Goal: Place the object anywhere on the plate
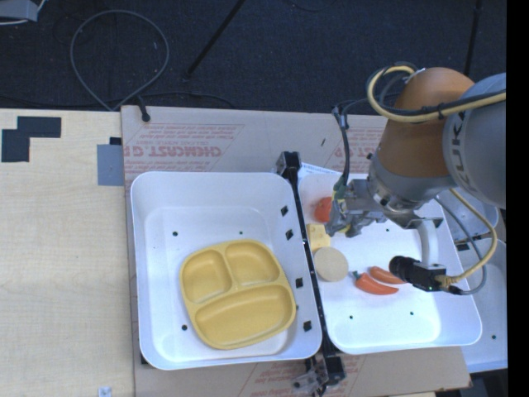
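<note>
The near edge of the counter is bare pale wood at 9 o'clock, with cardboard under the two bins. The left bin holds a yellow plate with three compartments, two small ones toward the far side and one long one toward the near side. The plate lies flat in the bin's near-right part, and nothing rests on it.

The right bin sits at 3 o'clock from the plate, touching the left bin along a black divider. In this bin, from near to far:

1. An orange carrot-shaped object lies flat near the bin centre, just beside a black part of the arm at its 3 o'clock.
2. A cream round object rests against the divider side, at 9 o'clock from the orange one.
3. A small yellow block lies at 11 o'clock, touching or nearly touching the round object.
4. A red object lies beyond the block, at the far-left part of the bin.

The pincer hangs over the far-left part of the right bin, just beside the red object at its 3 o'clock. It cannot be told whether the pincer is spread or pressed together. The grey arm with its orange band enters from 2 o'clock.
</note>
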Motion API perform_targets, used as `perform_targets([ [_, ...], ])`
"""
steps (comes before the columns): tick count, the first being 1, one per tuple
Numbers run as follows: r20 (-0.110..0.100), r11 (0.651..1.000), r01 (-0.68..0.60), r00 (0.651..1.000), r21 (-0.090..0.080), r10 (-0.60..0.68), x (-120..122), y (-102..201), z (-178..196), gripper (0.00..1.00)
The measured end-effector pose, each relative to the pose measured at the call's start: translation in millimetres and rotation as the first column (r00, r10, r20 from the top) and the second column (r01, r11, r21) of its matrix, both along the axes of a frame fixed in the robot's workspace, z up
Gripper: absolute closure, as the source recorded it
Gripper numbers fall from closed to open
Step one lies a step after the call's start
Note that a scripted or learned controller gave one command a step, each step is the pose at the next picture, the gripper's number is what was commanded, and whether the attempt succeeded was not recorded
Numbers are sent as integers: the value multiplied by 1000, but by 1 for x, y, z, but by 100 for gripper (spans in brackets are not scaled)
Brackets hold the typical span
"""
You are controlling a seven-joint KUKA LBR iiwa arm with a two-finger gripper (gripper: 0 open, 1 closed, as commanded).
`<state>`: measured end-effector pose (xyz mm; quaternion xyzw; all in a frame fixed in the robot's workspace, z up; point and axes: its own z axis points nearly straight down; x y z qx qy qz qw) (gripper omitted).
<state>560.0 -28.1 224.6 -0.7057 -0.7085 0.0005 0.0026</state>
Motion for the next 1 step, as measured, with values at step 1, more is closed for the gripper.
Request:
perform_targets([
  [1,-2,1000,0,1000,0,0,-16,54,-8,100],
])
